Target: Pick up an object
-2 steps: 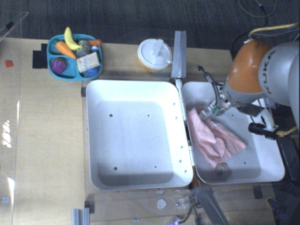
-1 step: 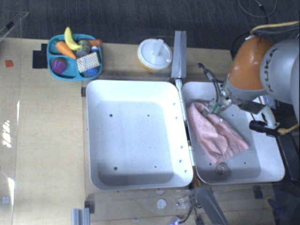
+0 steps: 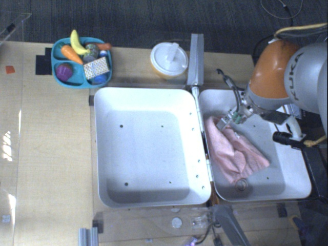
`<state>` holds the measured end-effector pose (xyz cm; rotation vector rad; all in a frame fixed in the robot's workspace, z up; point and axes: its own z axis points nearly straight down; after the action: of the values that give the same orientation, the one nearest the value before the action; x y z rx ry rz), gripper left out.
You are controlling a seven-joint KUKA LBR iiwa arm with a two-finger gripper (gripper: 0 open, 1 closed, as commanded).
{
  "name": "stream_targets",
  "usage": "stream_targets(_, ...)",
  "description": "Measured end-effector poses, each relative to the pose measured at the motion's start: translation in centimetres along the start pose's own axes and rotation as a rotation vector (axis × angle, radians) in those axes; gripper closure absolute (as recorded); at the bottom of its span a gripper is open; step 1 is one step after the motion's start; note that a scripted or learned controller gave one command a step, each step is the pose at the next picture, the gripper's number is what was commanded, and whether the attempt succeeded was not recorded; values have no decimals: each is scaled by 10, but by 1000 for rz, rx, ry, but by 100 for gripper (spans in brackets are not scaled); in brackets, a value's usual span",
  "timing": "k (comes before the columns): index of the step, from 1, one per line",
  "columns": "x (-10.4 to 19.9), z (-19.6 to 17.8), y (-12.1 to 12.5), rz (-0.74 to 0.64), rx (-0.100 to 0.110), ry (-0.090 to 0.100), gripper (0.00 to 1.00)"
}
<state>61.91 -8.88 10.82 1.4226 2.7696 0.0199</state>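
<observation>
Two white bins fill the middle of the frame. At upper left sits a blue tray (image 3: pixel 77 81) of toy food, with a banana (image 3: pixel 77 43) and carrot (image 3: pixel 70 54) among it; right of that, a white lidded cup (image 3: pixel 169 59) stands above the left bin (image 3: pixel 110 152). In the right bin (image 3: pixel 292 183) lies a crumpled pink cloth (image 3: pixel 236 152). The gripper (image 3: pixel 229 120) is down at the cloth's upper end, touching it; I cannot tell how it is set or whether it grasps the cloth.

Even, soft overhead light is seen; the left bin (image 3: pixel 146 147) is shaded along its lower wall, and fine detail is slightly blurred throughout.
</observation>
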Motion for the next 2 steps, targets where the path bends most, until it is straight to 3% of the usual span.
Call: stream_targets(2,-12,15,8,148,11,6,0)
